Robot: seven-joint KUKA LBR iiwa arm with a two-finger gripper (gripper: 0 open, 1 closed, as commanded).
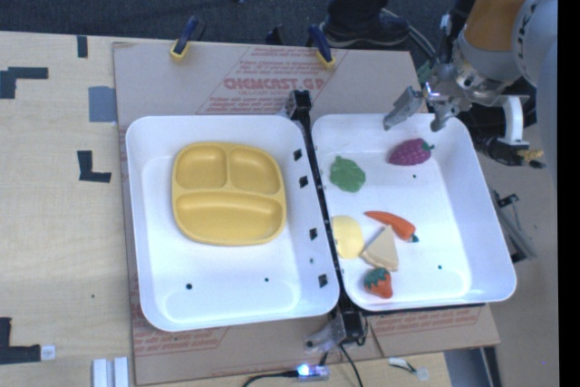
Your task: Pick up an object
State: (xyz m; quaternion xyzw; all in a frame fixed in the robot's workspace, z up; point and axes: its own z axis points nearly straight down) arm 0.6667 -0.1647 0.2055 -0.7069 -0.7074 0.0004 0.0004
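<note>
The left bin (145,222), a shallow white tray with rounded corners and a smooth, faintly glossy surface, held a yellow plastic plate (228,193) moulded into three compartments, two small ones at the far side and one long one nearer the camera. Black clips ran along the seam where it met the right bin (480,222), of the same white make, and both sat on a sheet of brown cardboard (263,82) with red print, pinned at the far edge by two blue and yellow clamps (186,39). In the right bin lay the small toy foods, any of which might be picked: a knobbly green piece like broccoli (346,174) near the seam, a smooth rounded yellow piece (346,237) below it, a pale tan wedge (382,250) touching that yellow piece, a small red and green strawberry-like piece (379,283) just beside the wedge at the near side, a slim orange carrot (391,223) lying at a slant above the wedge, and a bumpy purple bunch like grapes (410,152) toward the far side. The gripper (420,111) hung over the bin's far rim, just above and apart from the purple bunch, its two metal fingers spread wide with nothing between them, below the grey wrist and orange band.
</note>
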